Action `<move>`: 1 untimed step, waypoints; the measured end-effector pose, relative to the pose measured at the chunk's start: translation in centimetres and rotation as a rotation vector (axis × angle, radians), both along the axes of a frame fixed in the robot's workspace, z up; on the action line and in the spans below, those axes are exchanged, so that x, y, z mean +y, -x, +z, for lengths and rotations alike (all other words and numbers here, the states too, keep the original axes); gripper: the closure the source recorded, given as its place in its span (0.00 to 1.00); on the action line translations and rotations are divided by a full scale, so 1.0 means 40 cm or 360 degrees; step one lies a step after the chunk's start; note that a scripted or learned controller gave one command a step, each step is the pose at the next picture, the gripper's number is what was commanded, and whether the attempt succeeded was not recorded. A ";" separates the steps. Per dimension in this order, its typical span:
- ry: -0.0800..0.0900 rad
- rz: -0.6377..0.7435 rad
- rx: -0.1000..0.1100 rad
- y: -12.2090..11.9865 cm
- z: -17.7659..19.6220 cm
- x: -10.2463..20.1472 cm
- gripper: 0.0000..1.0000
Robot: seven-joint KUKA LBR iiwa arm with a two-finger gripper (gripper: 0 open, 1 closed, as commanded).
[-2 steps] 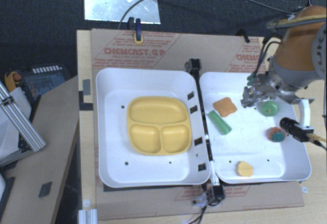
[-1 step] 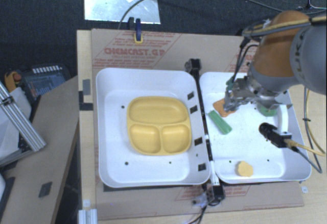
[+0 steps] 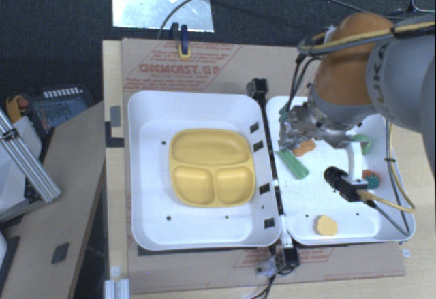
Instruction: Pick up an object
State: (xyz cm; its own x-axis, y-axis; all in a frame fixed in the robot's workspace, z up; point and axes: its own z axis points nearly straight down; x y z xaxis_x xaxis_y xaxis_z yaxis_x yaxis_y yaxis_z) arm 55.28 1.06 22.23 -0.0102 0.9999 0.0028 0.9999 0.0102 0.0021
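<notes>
The left white bin point(image 3: 146, 154) holds a yellow three-compartment tray point(image 3: 208, 167). The right white bin point(image 3: 340, 231) holds a green stick-shaped piece point(image 3: 295, 165), an orange piece point(image 3: 304, 148) just beside it, a yellow chunk point(image 3: 326, 225) near the front wall, and small green and orange bits by the right wall. The gripper point(image 3: 294, 129) hangs low directly over the orange and green pieces; its jaw state cannot be told. The cardboard point(image 3: 184, 63) behind the bins reads "CHEMCAST".
</notes>
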 end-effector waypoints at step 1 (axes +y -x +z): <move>0.0000 0.0000 0.0003 0.018 -0.023 0.132 1.00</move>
